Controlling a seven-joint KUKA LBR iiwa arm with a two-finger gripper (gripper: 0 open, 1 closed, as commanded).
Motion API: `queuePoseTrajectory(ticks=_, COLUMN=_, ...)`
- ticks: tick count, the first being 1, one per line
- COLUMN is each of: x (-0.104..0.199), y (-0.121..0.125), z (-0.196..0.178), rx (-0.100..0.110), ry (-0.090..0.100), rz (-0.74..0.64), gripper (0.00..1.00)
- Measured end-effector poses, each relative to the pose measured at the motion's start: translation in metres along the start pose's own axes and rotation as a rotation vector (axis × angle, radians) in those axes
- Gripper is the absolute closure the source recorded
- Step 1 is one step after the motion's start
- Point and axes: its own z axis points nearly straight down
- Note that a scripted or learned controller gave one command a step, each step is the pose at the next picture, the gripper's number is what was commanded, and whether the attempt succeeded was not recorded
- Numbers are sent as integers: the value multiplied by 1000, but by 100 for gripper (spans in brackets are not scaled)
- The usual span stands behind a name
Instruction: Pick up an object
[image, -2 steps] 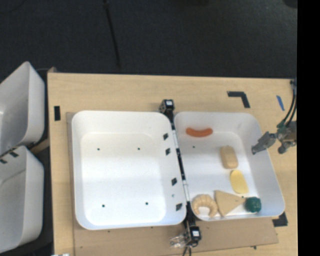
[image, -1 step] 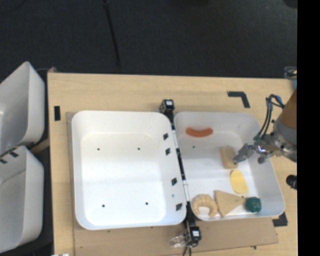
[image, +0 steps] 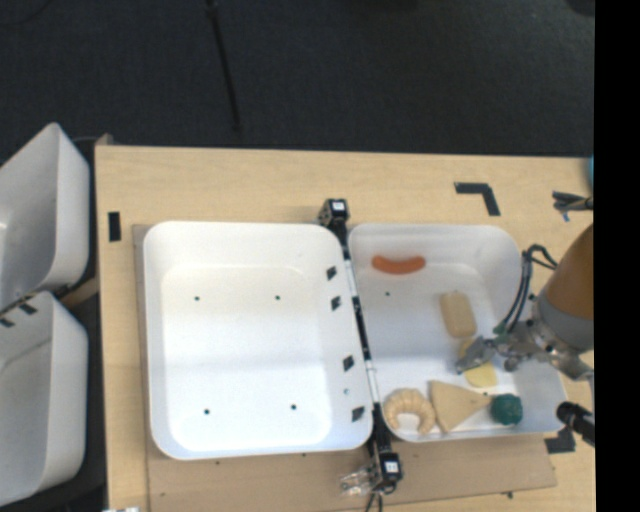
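Note:
The right bin (image: 430, 240) holds several objects. An orange-red sausage (image: 398, 264) lies near its far wall and a tan block (image: 458, 314) in the middle. Along the near wall are a pale croissant (image: 410, 410), a tan wedge (image: 456, 404) and a green ball (image: 506, 408). A small yellow piece (image: 482, 377) lies just above the wedge. My gripper (image: 480, 355) reaches in from the right and hangs low over the bin's right side, right above the yellow piece and just below the tan block. The view does not show anything held in it.
The left bin (image: 160, 300) sits beside the right one, with a black-clipped divider (image: 355, 330) between them. The arm's orange band (image: 572, 285) is at the right edge. White containers (image: 30, 220) stand off the bench at far left.

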Motion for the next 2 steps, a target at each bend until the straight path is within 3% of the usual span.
queuePoseTrajectory(ticks=1, x=0, y=-10, z=-246, rx=-12, ry=-5, rz=-4, gripper=0)
queuePoseTrajectory(ticks=2, x=50, y=19, z=-97, rx=-2, ry=1, rz=-5, gripper=0)
